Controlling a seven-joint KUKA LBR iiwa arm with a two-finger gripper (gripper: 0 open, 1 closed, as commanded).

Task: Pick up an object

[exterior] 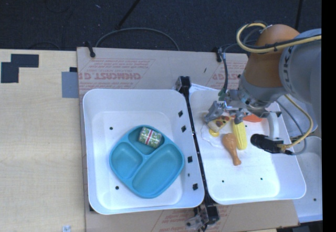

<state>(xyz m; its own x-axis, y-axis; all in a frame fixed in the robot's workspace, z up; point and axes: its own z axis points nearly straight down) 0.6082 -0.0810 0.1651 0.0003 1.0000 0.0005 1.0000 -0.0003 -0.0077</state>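
My gripper [226,114] is low in the right bin [262,183], near its far left part. It is open, with its fingers [212,113] spread over a small yellow and brown item [224,119]. A yellow corn cob [240,135] lies just right of that item, and a tan chicken drumstick [231,148] lies in front of it. A yellow piece [213,131] sits by the left finger. An orange piece [254,118] peeks out behind the wrist. Nothing is lifted.
The left bin [100,120] holds a blue divided plate [152,173] with a small striped block [149,137] in its far compartment. A black divider rail [191,141] runs between the bins. A black cable part [268,143] hangs over the right bin's right side.
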